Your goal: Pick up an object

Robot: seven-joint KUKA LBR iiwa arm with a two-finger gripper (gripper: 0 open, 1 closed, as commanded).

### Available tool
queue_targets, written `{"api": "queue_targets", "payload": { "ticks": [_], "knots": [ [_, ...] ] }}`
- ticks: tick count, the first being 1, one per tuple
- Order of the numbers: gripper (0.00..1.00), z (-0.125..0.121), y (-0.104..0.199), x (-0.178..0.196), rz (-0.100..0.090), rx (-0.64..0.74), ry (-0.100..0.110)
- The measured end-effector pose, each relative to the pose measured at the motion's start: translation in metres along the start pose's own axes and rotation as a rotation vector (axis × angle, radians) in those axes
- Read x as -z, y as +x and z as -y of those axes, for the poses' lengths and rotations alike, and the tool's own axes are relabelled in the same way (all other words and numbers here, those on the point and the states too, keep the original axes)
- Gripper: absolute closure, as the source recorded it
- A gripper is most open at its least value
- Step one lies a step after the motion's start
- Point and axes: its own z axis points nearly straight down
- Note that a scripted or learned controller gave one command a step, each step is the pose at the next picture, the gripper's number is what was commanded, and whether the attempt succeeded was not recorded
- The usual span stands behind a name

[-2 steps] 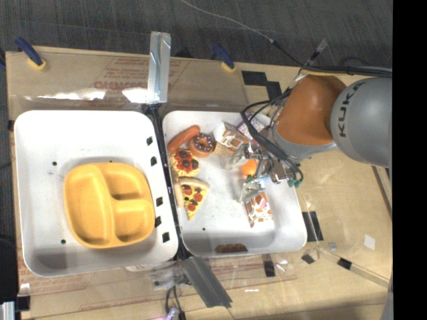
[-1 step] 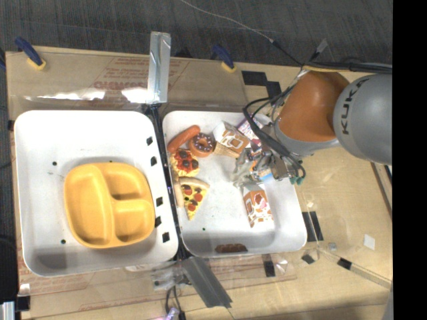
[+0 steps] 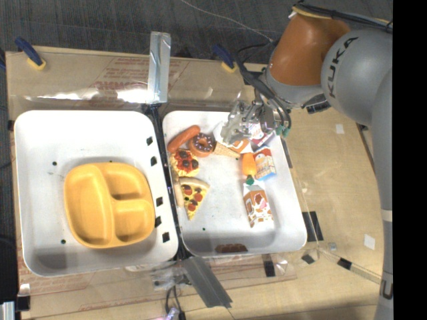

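My gripper [image 3: 241,127] hangs low over the far right part of the right bin [image 3: 220,229], just above a cone-shaped toy [image 3: 230,148] and an orange carrot-like piece [image 3: 248,164]. Beside them lies a small red and white carton [image 3: 265,165], and a second carton [image 3: 257,205] lies nearer the front. To the left sit a hot dog [image 3: 183,137], a chocolate donut [image 3: 204,143], a round fruit tart [image 3: 185,161] and a pizza slice [image 3: 193,195]. The gripper's body hides whatever is directly under it.
The left bin [image 3: 40,139] holds a yellow divided tray [image 3: 107,202]. A raised divider with black clips [image 3: 162,179] runs between the bins. The grey arm with its orange band [image 3: 303,45] reaches in from the upper right, over the bin's far right corner.
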Motion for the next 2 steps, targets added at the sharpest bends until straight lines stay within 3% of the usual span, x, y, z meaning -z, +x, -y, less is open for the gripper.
{"api": "queue_targets", "payload": {
  "ticks": [1, 2],
  "knots": [
    [1.0, 0.005, -0.003, 0.088, 0.005, -0.079, 0.002],
    [1.0, 0.016, 0.001, 0.097, -0.002, 0.155, 0.001]
  ]
}}
